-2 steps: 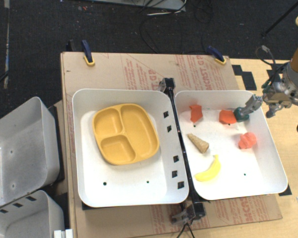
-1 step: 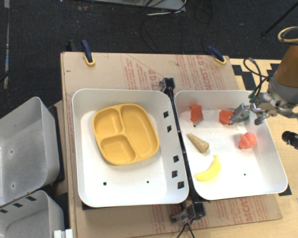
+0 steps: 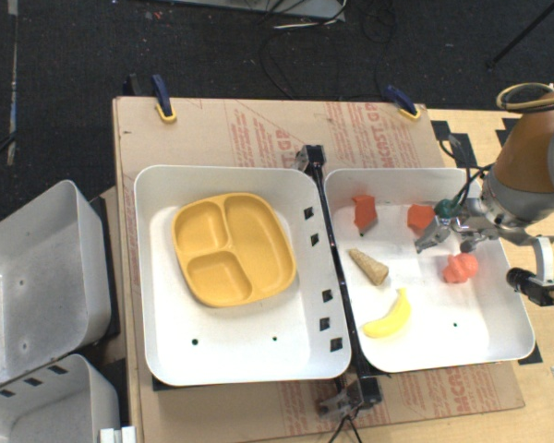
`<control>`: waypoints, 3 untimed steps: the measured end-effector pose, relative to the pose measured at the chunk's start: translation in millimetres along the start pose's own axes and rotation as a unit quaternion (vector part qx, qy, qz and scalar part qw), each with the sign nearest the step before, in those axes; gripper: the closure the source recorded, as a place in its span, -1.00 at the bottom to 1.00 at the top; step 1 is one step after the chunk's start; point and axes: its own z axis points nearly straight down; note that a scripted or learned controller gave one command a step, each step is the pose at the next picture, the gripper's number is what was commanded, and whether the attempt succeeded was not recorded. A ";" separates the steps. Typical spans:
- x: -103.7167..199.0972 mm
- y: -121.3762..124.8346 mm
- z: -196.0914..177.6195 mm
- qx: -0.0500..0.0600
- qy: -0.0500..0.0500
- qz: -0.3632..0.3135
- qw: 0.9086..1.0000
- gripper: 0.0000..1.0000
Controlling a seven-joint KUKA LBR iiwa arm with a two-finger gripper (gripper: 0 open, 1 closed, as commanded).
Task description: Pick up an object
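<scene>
My gripper (image 3: 451, 232) hangs over the far right part of the right bin (image 3: 499, 340), reaching in from the right, and I cannot tell from this angle how it is set. Nothing is visibly caught in it.

Counting what lies in that bin, I get five objects. Closest to the gripper are one small orange-red block (image 3: 420, 217) just to its left and one pink-red lump (image 3: 461, 269) just on its near side; whether either touches the gripper I cannot say. Farther left sits one red-orange block (image 3: 365, 211), toward the far left corner of the bin. Nearer to me and left of centre is one tan wedge (image 3: 370, 267), and nearer again lies one yellow banana (image 3: 389, 317). All five rest apart from one another on the bin floor.

The left bin (image 3: 166, 340) holds a single item: one yellow divided plate (image 3: 233, 248) with three compartments, lying flat in its far half.

Both bins sit side by side on the brown tabletop (image 3: 231, 132), where two blue-and-yellow clamps (image 3: 163, 99) grip the far edge.
</scene>
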 end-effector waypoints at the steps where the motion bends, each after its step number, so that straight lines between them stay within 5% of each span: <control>1: -0.3 2.3 -14.3 -0.004 -0.002 -0.001 1.000 1.00; 3: 4.7 -5.6 -114.4 -0.006 -0.002 -0.002 1.000 1.00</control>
